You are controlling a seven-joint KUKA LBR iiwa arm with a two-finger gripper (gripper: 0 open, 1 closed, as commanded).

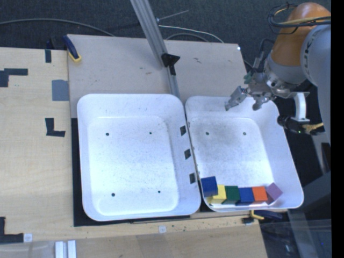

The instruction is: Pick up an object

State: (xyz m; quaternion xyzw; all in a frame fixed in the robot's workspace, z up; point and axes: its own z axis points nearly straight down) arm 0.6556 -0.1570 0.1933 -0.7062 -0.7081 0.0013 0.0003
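Several small blocks line the near edge of the right bin (279, 144): a blue block (208, 185) on a yellow block (217, 198), then a green block (231, 193), another blue block (246, 195), an orange block (259, 193) and a purple block (273, 191). My gripper (244, 100) hangs over the far edge of the right bin, well away from the blocks. Its two fingers are spread apart with nothing between them.
The left bin (86, 144) sits beside the right one. A slanted metal pole (150, 28) crosses the bench behind the bins. A blue and yellow clamp (72, 49) lies at the bench's far left corner. Cables trail behind the bench.
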